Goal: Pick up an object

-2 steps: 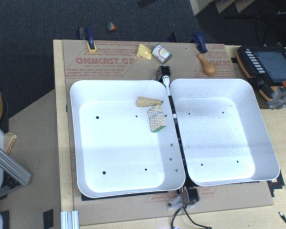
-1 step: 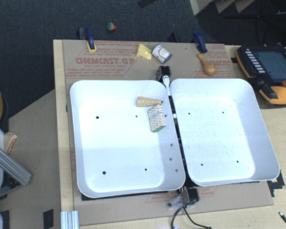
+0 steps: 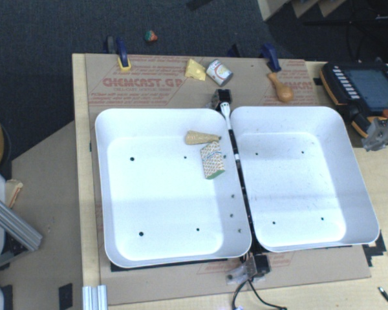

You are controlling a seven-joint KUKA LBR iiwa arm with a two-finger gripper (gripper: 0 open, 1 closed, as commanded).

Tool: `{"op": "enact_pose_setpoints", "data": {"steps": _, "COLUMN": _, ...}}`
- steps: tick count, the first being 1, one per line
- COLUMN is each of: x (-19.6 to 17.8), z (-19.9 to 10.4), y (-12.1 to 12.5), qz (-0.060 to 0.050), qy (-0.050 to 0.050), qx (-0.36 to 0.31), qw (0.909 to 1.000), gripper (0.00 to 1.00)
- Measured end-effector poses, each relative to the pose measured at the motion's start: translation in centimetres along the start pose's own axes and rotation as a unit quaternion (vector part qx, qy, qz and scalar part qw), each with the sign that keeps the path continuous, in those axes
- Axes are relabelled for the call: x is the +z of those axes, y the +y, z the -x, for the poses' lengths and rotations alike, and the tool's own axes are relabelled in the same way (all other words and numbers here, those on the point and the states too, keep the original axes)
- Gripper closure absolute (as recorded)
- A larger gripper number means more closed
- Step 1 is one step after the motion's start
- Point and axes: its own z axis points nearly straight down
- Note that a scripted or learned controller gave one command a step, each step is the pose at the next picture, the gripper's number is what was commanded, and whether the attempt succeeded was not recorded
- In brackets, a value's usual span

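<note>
Two candidates for picking are seen in the left bin [image 3: 156,202], both gathered toward two o'clock from its centre. A tan cone-shaped piece [image 3: 201,137] is laid on its side, and a patterned packet [image 3: 212,159] is found just at its five o'clock, touching it or nearly so; which cannot be told. Both are placed close to the wall shared with the right bin [image 3: 297,189].

How far the gripper is open, and whether anything is held in it, cannot be told here, so the pick is judged as not yet made.

Several risks are judged from this layout. Because the two pieces are crowded together, one may be pushed aside or dragged along when the other is closed upon, and a clean grasp may be lost. Because they are set so near the dividing wall at three o'clock, a descent on that side may be blocked by the rim, or the packet may be shoved up against it. The packet appears flat and thin, so it may be slid over and missed altogether. The cone looks rounded and tapered, so it may be squeezed out sideways if it is taken off-centre.

On the brown board [image 3: 149,81] at twelve o'clock of the bins, a yellow wedge [image 3: 195,70], a small canister [image 3: 219,72] and a wooden pear-shaped piece [image 3: 281,89] are left outside either bin, and are judged unlikely targets.
</note>
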Motion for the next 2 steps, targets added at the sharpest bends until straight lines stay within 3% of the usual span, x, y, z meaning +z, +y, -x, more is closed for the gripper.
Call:
{"op": "enact_pose_setpoints", "data": {"steps": 1, "x": -6.0, "z": -3.2, "y": -3.2, "qz": 0.012, "qy": -0.004, "qx": -0.001, "qw": 0.9999, "gripper": 1.0}}
{"op": "enact_pose_setpoints", "data": {"steps": 2, "x": -9.8, "z": 3.7, "y": -3.3, "qz": 0.011, "qy": -0.006, "qx": 0.003, "qw": 0.9999, "gripper": 1.0}}
